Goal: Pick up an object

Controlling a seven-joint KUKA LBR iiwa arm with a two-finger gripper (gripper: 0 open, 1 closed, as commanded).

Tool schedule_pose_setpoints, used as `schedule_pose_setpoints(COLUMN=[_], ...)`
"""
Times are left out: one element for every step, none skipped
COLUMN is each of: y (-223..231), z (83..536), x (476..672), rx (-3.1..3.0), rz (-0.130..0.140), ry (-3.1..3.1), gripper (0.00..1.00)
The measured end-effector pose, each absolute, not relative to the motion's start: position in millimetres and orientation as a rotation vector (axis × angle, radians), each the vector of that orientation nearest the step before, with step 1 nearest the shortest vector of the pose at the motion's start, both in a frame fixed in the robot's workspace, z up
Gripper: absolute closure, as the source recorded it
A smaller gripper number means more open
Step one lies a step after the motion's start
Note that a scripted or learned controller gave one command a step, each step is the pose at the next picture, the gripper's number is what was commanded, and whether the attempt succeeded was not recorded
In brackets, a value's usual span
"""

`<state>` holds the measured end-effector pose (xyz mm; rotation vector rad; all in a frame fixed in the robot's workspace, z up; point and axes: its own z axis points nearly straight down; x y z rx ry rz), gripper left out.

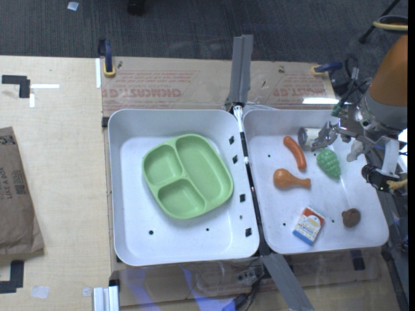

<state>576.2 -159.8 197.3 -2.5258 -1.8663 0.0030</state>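
Fingers of the two-finger gripper (340, 146) look spread to me, with nothing between them, though they show small. I read this as the approach step. They hang above the far end of the green knobbly plastic toy (329, 162), which lies in the right white bin (369, 238), to the right of the orange sausage-shaped toy (294, 153). The green toy's long axis runs roughly far to near, its near tip leaning slightly right. Next I'd want the descent centred, with the fingers set across that axis before closing.
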Motion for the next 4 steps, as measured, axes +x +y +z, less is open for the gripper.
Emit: schedule_pose_setpoints(y=[-182, -167, -138, -140], z=[155, 101, 98, 112], x=[643.9, 663.0, 662.0, 663.9], rx=[-2.522, -2.397, -2.055, -2.063], rz=[0.004, -0.011, -0.007, -0.011], ry=[-1.873, -2.051, -2.39, -2.392], gripper=[0.0, 0.0, 0.0, 1.0])
